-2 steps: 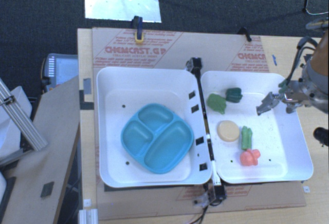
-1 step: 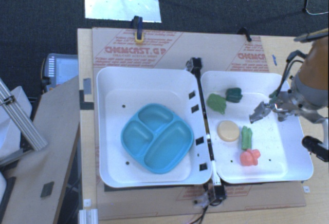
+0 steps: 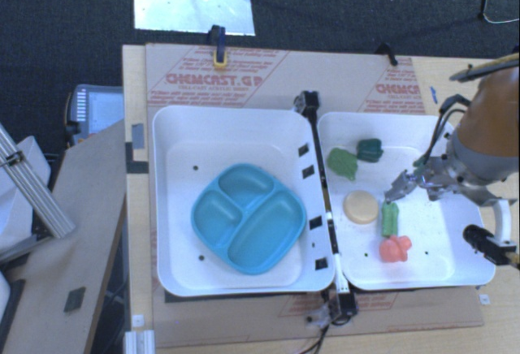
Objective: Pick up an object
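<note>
The grey arm with its orange band reaches in over the right edge of the right shallow white bin [image 3: 455, 275]. Its two-finger gripper [image 3: 398, 187] hovers with fingers slightly parted, gripping nothing, just above the light green oblong block [image 3: 390, 219] near the bin's middle. A cream round disc [image 3: 361, 207] lies just beside that block, toward the bin's left wall. A pink lumpy toy [image 3: 395, 248] sits near the front edge. Two green pieces, one lighter [image 3: 342, 163] and one darker [image 3: 370, 150], rest toward the back-left corner. The left white bin [image 3: 175, 263] carries a blue sectioned plastic plate [image 3: 248, 217].
</note>
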`<state>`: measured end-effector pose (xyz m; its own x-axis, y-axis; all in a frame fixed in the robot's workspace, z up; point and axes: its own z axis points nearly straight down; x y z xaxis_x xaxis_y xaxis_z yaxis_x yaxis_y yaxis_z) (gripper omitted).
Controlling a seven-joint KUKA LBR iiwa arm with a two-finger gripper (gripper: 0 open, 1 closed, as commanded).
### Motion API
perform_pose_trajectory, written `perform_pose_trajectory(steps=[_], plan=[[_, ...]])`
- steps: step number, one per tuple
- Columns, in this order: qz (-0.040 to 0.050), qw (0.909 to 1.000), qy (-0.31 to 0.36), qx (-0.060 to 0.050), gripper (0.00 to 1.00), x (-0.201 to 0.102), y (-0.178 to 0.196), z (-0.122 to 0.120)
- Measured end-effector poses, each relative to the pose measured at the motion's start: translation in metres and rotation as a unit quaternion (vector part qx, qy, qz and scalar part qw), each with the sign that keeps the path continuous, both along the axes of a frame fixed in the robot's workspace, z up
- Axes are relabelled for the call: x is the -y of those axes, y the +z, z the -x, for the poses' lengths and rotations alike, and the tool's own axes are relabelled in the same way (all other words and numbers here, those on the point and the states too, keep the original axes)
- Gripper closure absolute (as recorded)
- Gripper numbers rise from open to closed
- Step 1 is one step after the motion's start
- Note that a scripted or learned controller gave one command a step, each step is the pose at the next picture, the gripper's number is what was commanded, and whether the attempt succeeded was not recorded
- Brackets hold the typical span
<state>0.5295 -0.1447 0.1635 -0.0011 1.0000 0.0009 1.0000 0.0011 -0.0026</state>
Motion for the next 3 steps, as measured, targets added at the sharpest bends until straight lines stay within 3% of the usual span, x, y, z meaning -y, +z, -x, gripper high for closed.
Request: perform_pose_trajectory(steps=[1, 2, 3], plan=[[-0.0001, 1.0000, 0.000, 0.000, 0.00, -0.001, -0.042, 0.000], [0.0010, 1.0000, 0.000, 0.003, 1.00, -0.001, -0.029, -0.002], [0.0012, 1.0000, 0.001, 0.004, 1.00, 0.000, 0.015, -0.006]])
